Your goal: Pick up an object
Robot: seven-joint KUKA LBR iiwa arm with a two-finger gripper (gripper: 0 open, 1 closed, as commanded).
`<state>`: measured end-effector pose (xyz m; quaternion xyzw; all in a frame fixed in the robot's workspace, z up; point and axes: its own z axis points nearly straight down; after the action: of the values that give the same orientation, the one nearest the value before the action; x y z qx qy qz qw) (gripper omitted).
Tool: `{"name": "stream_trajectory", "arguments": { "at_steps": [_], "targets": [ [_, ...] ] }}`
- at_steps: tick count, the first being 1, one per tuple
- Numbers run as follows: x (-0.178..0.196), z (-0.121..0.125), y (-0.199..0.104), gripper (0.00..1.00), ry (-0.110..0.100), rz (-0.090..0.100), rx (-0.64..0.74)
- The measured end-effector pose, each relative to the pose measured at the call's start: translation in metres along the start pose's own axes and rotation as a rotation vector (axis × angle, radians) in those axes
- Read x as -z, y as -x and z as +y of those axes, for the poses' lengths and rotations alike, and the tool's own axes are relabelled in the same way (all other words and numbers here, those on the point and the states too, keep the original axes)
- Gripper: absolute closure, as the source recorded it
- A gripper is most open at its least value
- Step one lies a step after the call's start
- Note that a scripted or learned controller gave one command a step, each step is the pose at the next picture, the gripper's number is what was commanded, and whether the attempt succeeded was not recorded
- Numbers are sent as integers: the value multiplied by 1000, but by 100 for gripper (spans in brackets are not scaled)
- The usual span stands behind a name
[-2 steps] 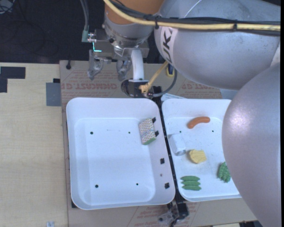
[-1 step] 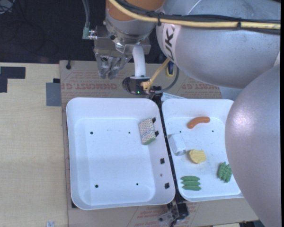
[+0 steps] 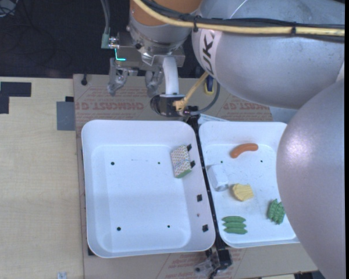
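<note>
My gripper (image 3: 134, 85) hangs high above the back edge of the left bin (image 3: 99, 156), its two fingers spread apart with nothing between them. A small speckled block (image 3: 181, 160) with a green edge lies at the right side of the left bin. The right bin (image 3: 282, 129) holds an orange sausage (image 3: 244, 150), a pale cylinder (image 3: 218, 179), a yellow wedge (image 3: 242, 192), a green pea pod (image 3: 234, 224) and a green leafy piece (image 3: 275, 211).
The grey arm (image 3: 267, 45) fills the upper right and covers the right bin's far side. A black divider (image 3: 200, 179) runs between the bins. Cardboard (image 3: 139, 103) lies under the bins, on a wooden bench (image 3: 29, 185).
</note>
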<state>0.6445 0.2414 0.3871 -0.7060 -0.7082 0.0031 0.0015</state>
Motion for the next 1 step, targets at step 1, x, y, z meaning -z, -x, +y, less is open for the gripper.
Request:
{"name": "stream_trajectory", "arguments": {
  "at_steps": [1],
  "targets": [
    [10,0,0,100,-2,-1,3]
  ]
}}
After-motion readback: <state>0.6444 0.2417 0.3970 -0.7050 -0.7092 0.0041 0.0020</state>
